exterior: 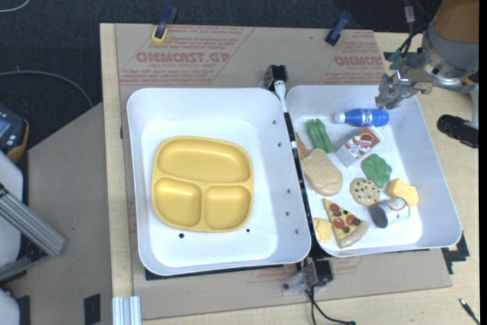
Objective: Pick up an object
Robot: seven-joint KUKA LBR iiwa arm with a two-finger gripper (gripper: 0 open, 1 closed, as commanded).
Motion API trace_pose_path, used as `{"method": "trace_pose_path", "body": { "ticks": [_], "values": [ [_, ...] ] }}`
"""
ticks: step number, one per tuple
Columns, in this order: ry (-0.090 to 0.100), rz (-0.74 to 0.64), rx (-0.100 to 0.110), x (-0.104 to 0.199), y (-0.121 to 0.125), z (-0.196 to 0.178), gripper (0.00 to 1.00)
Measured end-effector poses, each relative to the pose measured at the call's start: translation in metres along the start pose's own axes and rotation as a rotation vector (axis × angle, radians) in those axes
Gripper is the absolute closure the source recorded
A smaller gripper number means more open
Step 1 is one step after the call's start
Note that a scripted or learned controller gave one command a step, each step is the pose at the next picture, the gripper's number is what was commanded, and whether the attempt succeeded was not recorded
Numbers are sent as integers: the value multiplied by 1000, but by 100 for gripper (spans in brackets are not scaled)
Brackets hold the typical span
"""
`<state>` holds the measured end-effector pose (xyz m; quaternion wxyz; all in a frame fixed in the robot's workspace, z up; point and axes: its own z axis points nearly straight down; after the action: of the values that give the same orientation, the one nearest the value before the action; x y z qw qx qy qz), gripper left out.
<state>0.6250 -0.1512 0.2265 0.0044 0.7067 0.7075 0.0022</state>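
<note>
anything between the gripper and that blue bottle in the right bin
Nothing visible. The gripper hangs just above and right of the blue bottle, which lies at the bin's far end with bare floor around it; the small carton sits nearer.

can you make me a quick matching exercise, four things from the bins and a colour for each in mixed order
Things:
1. bottle
2. divided tray
3. pizza slice
4. leaf-shaped toy

Colours:
A. green
B. yellow
C. blue with a white cap
D. tan crust with red and dark spots

Pairs: 1-C, 2-B, 3-D, 4-A
</note>
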Motion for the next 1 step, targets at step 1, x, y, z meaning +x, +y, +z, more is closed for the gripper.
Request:
{"method": "trace_pose_path", "body": {
  "ticks": [1],
  "values": [
    [6, -4, 11, 50, -19, -11, 100]
  ]
}}
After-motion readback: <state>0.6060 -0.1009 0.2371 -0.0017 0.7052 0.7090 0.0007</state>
